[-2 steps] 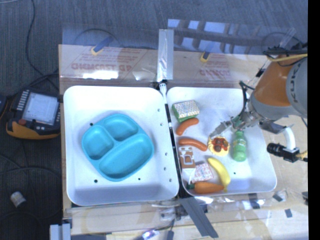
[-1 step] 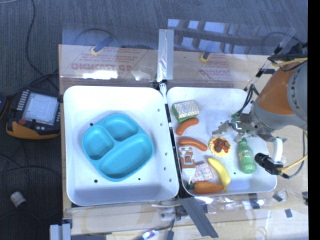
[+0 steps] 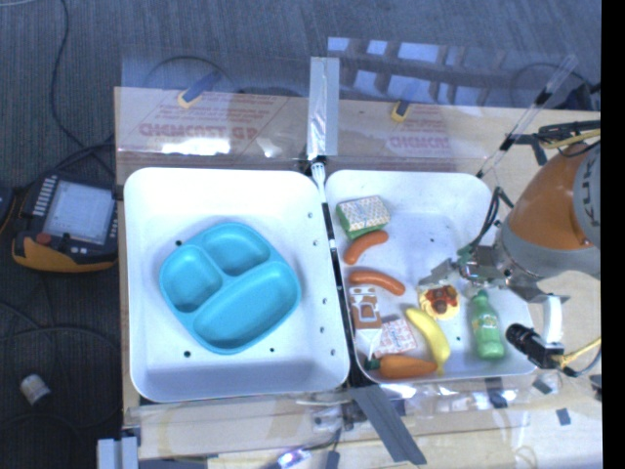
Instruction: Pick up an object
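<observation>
The green bottle (image 3: 485, 326), lower right of the frame, is judged light, stiff and slippery; its middle is best gripped. The gripper (image 3: 467, 265) is seen just above it, its state undeterminable.

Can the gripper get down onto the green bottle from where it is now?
Probably yes. The gripper hangs just above and left of the green bottle, whose top is uncovered. The banana lies close on its left and may crowd one finger.

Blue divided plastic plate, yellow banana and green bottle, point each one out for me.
Blue divided plastic plate (image 3: 232, 286): camera view, central ridge between compartments.
Yellow banana (image 3: 430, 333): camera view, middle of its curve.
Green bottle (image 3: 485, 328): camera view, middle of its body.
</observation>
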Robot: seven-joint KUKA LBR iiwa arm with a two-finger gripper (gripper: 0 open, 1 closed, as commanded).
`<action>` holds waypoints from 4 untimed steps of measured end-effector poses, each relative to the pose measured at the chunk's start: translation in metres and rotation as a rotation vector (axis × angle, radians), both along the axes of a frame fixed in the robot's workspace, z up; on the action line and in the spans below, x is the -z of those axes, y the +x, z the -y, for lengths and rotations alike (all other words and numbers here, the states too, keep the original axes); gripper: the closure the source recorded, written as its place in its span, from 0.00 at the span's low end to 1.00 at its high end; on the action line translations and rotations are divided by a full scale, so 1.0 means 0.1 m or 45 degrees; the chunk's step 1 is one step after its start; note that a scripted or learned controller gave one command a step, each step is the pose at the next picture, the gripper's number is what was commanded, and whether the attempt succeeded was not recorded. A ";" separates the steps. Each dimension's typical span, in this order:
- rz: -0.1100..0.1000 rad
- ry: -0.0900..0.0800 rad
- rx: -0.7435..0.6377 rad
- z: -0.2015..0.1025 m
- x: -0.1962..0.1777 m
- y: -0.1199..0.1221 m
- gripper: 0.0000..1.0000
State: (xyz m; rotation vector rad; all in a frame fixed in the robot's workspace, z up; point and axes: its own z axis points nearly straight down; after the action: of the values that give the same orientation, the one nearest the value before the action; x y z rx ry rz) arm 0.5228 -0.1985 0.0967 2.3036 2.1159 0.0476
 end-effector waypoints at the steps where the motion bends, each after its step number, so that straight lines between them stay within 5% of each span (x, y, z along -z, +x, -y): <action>1: -0.045 -0.010 0.177 -0.06 -0.55 -0.39 0.00; 2: -0.032 -0.018 0.113 -0.52 0.07 -0.12 0.00; 3: -0.019 -0.024 0.039 -0.85 0.06 -0.34 0.00; 4: -0.020 -0.019 0.039 -0.86 -0.03 -0.34 1.00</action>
State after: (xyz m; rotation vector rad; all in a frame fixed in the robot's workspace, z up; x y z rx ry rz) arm 0.4888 -0.1125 0.0995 2.3354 2.0803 0.0130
